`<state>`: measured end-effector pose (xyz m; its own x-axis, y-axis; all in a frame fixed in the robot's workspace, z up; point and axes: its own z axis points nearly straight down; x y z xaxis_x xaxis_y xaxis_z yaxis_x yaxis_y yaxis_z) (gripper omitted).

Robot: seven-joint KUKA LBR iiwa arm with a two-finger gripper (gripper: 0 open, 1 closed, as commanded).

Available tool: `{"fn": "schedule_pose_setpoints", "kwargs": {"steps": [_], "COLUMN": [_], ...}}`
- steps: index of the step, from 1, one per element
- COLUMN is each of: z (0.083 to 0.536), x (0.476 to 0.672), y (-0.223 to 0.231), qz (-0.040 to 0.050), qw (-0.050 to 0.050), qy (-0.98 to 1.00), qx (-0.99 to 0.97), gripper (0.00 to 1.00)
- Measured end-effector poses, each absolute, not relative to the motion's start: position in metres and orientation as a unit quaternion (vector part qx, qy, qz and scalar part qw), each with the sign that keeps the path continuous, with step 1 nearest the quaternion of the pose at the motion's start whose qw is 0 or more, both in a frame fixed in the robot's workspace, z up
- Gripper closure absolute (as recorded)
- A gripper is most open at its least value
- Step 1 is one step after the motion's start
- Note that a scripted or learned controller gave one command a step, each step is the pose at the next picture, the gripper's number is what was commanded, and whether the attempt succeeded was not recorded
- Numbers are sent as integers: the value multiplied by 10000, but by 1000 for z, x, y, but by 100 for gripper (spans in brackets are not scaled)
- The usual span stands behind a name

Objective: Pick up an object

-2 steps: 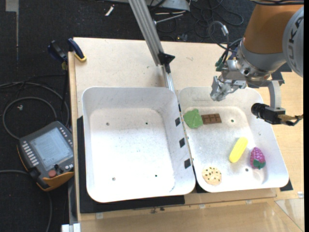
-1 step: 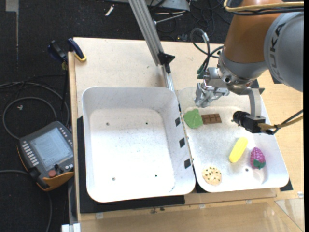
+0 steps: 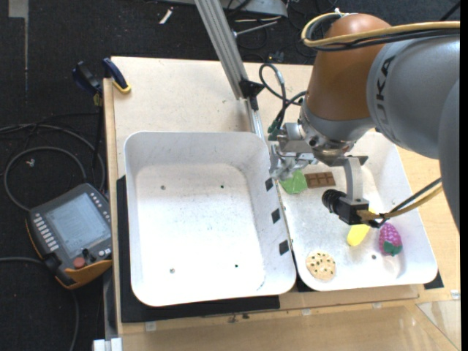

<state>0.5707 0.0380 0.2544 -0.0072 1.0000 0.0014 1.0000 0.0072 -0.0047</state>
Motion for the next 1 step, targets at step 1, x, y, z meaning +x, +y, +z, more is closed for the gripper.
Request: {"fn": "schedule_pose_setpoints", "kwargs": {"steps": [1], "z": [243], "x": [532], "y": [84], "qz": [12], "qw": [22], "qy": [-7099], "qx": [-7043], "gripper": [100]}}
